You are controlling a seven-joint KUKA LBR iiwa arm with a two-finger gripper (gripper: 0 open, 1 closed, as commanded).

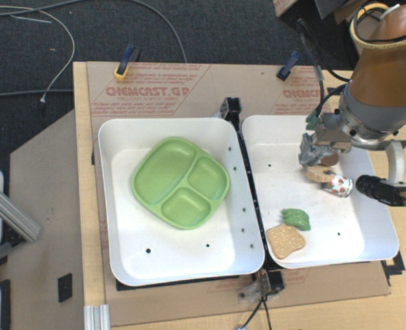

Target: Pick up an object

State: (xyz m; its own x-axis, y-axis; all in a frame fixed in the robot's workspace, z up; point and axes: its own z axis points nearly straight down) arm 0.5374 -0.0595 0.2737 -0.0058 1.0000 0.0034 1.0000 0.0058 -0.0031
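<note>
Arm (pixel 385 60): grey body with the orange band showing large at the far right; it comes in from the right and bends down over the right bin.
Gripper (pixel 319 155): low over the far part of the right bin, just above the small cluster of objects there. Grey metal housing seen from above.
Hand state: cannot tell whether it is apart or together; the housing hides the tips.
Right bin (pixel 278 139): shallow, white, sitting on the cardboard sheet, its left wall hard against the left bin.
Tan piece (pixel 319 175): small beige item directly under the gripper, touching or very nearly touching it; contact cannot be settled from this angle.
White patterned object (pixel 339 184): small, with red and dark markings, just to the right of the tan piece and touching it.
Green leafy item (pixel 296 218): nearer in the right bin, well apart from the gripper.
Cracker-like piece (pixel 286 240): tan, speckled, rounded square, just near of the green item, close to the bin's near left corner.
Left bin (pixel 113 184): white, holds one thing.
Green divided plate (pixel 181 182): three compartments, lying flat and turned at an angle, roughly central in the left bin.
Cardboard sheet (pixel 154 88): under both bins, red print, blue clamps (pixel 126 60) at its far edge.
</note>
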